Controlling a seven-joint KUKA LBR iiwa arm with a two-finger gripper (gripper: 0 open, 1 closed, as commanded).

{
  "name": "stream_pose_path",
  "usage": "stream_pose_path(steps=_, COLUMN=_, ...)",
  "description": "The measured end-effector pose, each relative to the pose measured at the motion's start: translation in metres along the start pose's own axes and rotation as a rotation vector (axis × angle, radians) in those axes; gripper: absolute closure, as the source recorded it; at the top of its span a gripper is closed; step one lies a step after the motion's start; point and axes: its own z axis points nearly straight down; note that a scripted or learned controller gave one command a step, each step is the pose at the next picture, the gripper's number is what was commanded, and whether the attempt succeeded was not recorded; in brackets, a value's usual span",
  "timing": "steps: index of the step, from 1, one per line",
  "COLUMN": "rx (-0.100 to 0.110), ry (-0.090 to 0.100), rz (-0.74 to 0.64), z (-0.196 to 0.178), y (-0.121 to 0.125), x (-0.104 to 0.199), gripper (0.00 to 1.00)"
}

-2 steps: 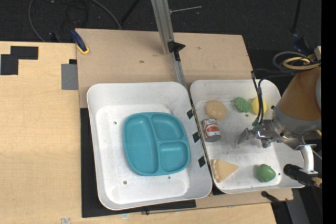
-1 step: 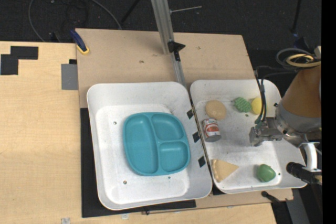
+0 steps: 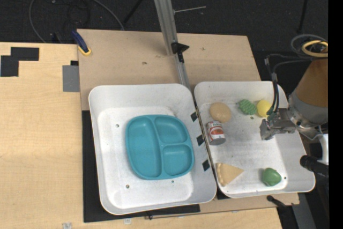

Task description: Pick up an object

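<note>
The right bin [image 3: 252, 182] holds a tan bread roll [image 3: 220, 111], a small red and white can [image 3: 216, 132] lying beside it, a bumpy green item [image 3: 247, 106], a yellow ball-like item [image 3: 263, 108], a tan wedge [image 3: 229, 172] and a round green item [image 3: 271, 176]. My gripper [image 3: 271, 128] sits low at the right side of this bin, just below the yellow item and apart from the can. Nothing shows between its tips.
The left bin [image 3: 104, 115] bears a teal divided plate [image 3: 159, 145]. A metal post [image 3: 165, 13] rises behind the bins. The arm's orange band [image 3: 316, 83] and grey wrist stand over the right bin's right rim.
</note>
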Motion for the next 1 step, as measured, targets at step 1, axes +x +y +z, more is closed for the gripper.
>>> stream_pose_path(steps=1, rx=-0.002, ry=-0.001, rz=-0.001, z=-0.0629, y=0.002, x=0.002, gripper=1.0)
